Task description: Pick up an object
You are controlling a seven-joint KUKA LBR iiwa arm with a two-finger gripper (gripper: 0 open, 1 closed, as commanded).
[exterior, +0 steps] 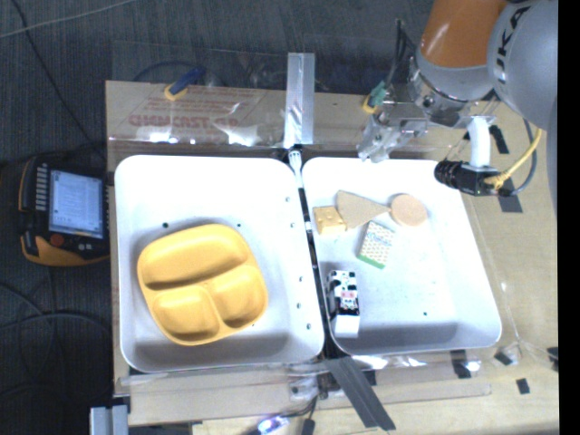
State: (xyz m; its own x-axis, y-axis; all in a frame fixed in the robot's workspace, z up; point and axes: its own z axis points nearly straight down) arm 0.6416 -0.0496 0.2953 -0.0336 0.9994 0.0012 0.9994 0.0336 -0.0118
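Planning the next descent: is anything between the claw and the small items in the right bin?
Nothing visible blocks it. The claw hangs over the right bin's back rim; the tan wedge, round disc and green packet lie uncovered just in front.

I'm looking at a robot lab bench: two white bins [210,175] sit taped side by side on a board, the arm [494,25] enters at one o'clock, loose cables [54,25] cross dark carpet at eleven, and a teach pendant [62,209] lies at nine.
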